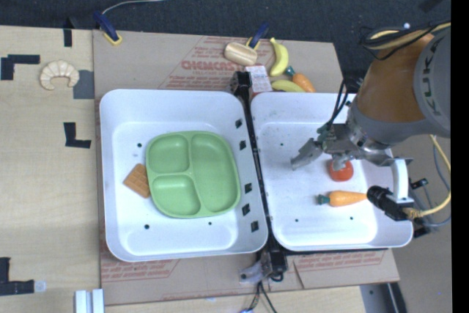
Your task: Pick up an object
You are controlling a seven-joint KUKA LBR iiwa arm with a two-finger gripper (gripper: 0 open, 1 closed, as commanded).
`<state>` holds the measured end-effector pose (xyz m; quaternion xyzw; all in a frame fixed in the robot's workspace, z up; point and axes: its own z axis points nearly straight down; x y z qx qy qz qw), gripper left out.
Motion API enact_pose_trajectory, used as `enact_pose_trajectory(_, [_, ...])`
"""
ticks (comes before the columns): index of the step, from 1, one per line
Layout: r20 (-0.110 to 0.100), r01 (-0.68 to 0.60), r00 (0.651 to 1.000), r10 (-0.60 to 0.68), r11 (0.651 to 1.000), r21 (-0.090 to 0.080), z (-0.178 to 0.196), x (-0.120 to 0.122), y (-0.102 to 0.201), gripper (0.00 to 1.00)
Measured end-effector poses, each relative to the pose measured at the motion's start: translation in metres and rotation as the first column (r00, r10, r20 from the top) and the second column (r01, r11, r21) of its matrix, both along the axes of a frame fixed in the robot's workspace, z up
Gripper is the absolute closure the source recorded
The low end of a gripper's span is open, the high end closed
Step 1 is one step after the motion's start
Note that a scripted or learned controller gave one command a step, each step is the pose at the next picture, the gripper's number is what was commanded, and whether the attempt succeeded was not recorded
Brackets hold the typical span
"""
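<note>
Even overhead light, soft shadows, mild glare on the white bins (117,128), perhaps slightly blurred.

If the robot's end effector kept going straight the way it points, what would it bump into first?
Probably the bare white floor of the right bin. The end effector points left and downward, away from the red tomato-like toy and toy carrot. Depth is hard to judge from above.

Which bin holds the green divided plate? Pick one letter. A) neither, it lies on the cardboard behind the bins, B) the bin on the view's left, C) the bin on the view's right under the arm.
B: the green divided plate lies inside the left bin, beside a small tan cracker, while the right bin holds the toy carrot and a red item under the arm.
</note>
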<state>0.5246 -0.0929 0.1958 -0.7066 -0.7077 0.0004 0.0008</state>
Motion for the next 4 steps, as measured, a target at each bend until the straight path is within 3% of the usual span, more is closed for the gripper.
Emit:
enact_pose_trajectory(1, [-0.001, 0.003, 1.0, -0.003, 1.0, -0.001, -0.034, -0.004, -0.074, 0.0])
enact_pose_trajectory(2, [0.002, 0.001, 1.0, -0.001, 1.0, 0.0, -0.11, -0.035, -0.11, 0.0])
enact_pose_trajectory(3, [0.008, 0.0, 1.0, 0.0, 1.0, -0.003, -0.109, 0.013, -0.067, 0.0])
enact_pose_trajectory(4, [0.007, 0.002, 1.0, -0.002, 1.0, -0.004, -0.109, -0.031, -0.098, 0.0])
